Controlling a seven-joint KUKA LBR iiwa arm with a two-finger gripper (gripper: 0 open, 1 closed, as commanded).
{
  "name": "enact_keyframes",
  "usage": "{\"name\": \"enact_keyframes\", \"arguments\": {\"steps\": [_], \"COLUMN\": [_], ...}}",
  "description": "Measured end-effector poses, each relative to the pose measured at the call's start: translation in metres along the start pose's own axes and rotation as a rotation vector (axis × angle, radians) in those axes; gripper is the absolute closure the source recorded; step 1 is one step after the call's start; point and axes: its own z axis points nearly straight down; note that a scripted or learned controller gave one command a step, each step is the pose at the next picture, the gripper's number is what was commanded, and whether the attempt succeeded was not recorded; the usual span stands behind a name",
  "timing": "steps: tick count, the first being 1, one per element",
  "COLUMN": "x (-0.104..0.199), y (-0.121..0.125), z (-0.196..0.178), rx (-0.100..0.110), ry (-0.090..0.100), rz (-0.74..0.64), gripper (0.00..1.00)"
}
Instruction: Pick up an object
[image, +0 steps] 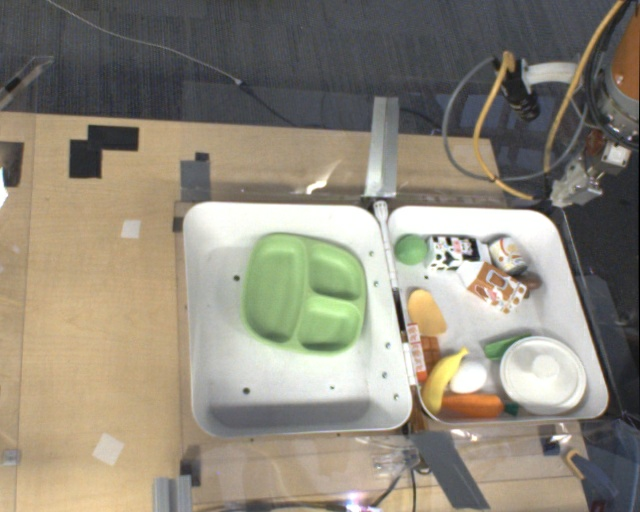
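The right bin (566, 262) holds several small toy foods. Along its back lie a green ball (409, 249), a black-and-white carton (451, 251), a small round jar (507, 254) and an orange-and-white patterned box (497, 286). Near the front sit a yellow banana (438, 378), a white egg (468, 377), an orange carrot (470, 405) and a white bowl (541, 374). A part of the arm (615, 80) with yellow and grey cables hangs at the top right corner, behind the bins and well above them.
A green divided plate (303, 291) lies in the middle of the left bin (215, 330). A metal divider post (383, 150) stands behind the seam between the bins. An orange chip-like piece (427, 312) and a red packet (419, 352) lie by the right bin's left wall.
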Motion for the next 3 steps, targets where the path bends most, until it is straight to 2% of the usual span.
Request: {"name": "enact_keyframes", "arguments": {"steps": [1,2,3], "x": [-0.086,-0.112,-0.040], "y": [0.047,0.049,0.030], "z": [0.002,0.054,0.032], "rx": [-0.007,-0.002,-0.003], "ry": [-0.012,-0.016,-0.009], "rz": [0.007,-0.025,-0.031], "gripper": [1.00,1.00,1.00]}}
